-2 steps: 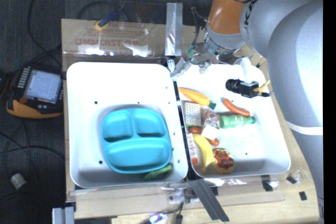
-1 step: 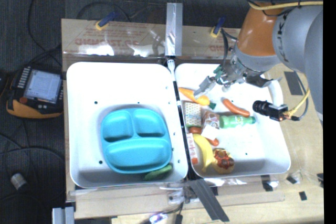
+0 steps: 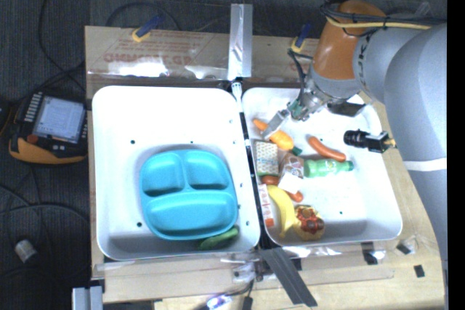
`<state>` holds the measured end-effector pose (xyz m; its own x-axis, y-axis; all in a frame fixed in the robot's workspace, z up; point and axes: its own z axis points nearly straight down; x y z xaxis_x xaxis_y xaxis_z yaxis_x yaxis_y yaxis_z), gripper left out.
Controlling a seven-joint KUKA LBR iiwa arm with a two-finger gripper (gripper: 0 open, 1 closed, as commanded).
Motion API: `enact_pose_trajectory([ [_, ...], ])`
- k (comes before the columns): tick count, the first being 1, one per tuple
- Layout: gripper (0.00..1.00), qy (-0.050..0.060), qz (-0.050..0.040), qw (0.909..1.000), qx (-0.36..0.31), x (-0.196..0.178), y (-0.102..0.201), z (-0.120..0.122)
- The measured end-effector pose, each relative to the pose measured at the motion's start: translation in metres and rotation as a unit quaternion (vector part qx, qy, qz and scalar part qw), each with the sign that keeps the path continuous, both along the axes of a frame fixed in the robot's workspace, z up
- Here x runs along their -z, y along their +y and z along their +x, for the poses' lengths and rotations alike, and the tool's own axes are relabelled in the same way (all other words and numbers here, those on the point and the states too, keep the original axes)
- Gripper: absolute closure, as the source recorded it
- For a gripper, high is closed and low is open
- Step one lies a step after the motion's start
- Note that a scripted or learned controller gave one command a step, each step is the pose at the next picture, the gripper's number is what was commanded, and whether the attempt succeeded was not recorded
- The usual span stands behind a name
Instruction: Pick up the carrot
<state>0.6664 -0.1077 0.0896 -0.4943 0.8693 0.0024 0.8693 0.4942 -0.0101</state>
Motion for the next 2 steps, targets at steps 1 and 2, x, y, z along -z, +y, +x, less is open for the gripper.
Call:
enact_pose_trajectory([
  [1,0.00,-0.001,0.0049,0.9992,0.039,0.001,-0.018,0.002],
  [2,0.00,-0.006,0.0019,0.9999,-0.008,-0.095,0.027,0.002],
])
